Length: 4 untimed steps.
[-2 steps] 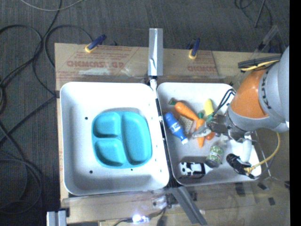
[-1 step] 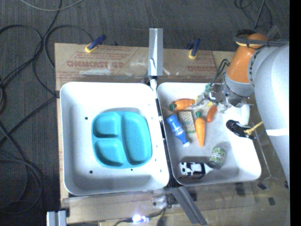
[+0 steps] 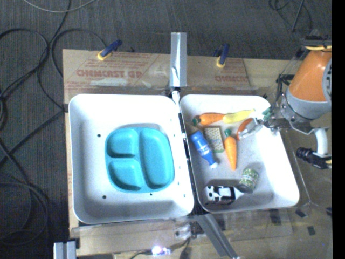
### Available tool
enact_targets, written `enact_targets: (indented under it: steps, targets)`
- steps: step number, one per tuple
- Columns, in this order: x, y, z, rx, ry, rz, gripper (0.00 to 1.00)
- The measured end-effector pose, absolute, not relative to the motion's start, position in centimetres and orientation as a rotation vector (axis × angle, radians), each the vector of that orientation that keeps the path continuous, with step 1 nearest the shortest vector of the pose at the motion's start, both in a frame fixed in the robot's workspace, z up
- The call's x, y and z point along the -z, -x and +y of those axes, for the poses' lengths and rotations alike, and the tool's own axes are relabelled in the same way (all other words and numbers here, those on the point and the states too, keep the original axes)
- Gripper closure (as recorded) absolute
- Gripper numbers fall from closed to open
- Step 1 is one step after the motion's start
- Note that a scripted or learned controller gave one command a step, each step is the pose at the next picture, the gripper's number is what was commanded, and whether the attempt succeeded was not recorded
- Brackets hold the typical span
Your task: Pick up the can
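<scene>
Two white bins are counted: left bin (image 3: 86, 161), right bin (image 3: 280, 166). One blue divided tray (image 3: 141, 158), three compartments, is counted in the left bin. In the right bin: two carrots are counted, one lying across the top (image 3: 211, 118), one pointing down (image 3: 230, 152); one yellow banana-like piece (image 3: 239, 115); one blue bottle (image 3: 204, 149); one small mesh-patterned block (image 3: 214, 138); one can (image 3: 248, 178); one black-and-white item (image 3: 219, 193), kind not clear. Two clamps are counted on the board's far edge, one (image 3: 109, 49) and another (image 3: 221, 55). One gripper (image 3: 257, 124) is counted.

Can (image 3: 249, 178) in right bin (image 3: 280, 166), near front.
</scene>
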<state>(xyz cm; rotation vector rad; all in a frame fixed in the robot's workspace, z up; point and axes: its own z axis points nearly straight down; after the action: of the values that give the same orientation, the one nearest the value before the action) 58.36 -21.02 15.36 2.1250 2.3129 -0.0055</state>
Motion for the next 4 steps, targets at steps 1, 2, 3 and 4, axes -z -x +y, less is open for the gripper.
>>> enact_targets:
  steps: [1,2,3,4]
  targets:
    - [-8.9,-55.8,-20.3,-0.020,-2.450,1.975,0.00]
    - [-14.4,-54.0,-21.3,0.002,-2.406,2.021,0.00]
    - [-9.0,-49.0,-18.8,-0.010,-2.420,1.989,0.00]
    - [-9.9,-49.1,-18.8,-0.012,-2.419,1.988,1.00]
